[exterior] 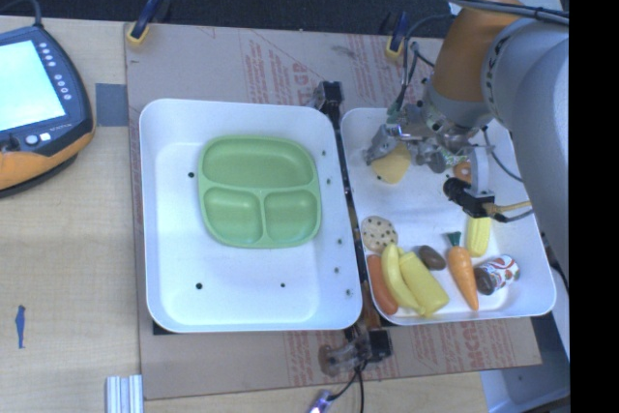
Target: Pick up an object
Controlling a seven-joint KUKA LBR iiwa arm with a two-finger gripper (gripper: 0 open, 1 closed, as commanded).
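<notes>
Gripper (395,153) sits low in the right bin's (426,208) far corner, fingers pinching a pale yellow wedge (392,168) — lifted or resting, I cannot tell. Toy food crowds the near end — cookie (378,231), banana (395,278), carrot (463,277). A green divided plate (260,191) lies in the left bin (174,276).

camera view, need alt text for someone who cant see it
A grey robot arm's gripper hangs over a pale yellow toy food piece at the far end of the right white bin, which also holds toy food. The left white bin holds a green divided plate.
</notes>
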